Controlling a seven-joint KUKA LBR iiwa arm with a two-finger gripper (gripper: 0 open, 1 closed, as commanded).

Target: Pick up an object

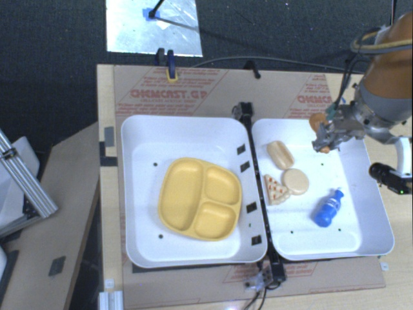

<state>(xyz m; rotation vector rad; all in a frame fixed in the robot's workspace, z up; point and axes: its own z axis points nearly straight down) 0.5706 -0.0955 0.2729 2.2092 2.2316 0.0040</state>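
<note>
The pincer (324, 142) hovered over the right white bin's (361, 237) far edge; its state could not be told. A blue plastic bottle (328, 208) lay near that bin's front, well apart from it.

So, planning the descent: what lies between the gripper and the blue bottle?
Bare white bin floor between gripper and blue bottle, per the camera view.

This is a robotics lab or test cell. A plywood tabletop (84, 173) carries two shallow white bins (193, 131) clamped side by side over printed cardboard (174, 92). Cables (284, 60) trail across dark carpet (290, 18), an aluminium extrusion frame (26, 179) stands at the left, and a grey and orange industrial arm (387, 76) reaches in.
</note>
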